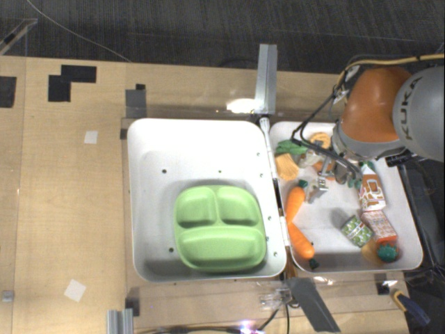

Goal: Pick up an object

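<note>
The gripper [321,185] hung over the right bin [410,252], just beside the carrot [295,218]; I couldn't tell how its fingers stood.

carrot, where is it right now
The carrot lies in the right bin, along its left wall beside the divider, running from mid-bin toward the near edge. The gripper hangs just above and right of its upper end.

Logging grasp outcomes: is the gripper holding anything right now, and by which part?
Cannot be told. The gripper hangs over the right bin above the carrot, and nothing is visible between its fingers at this resolution.
</note>
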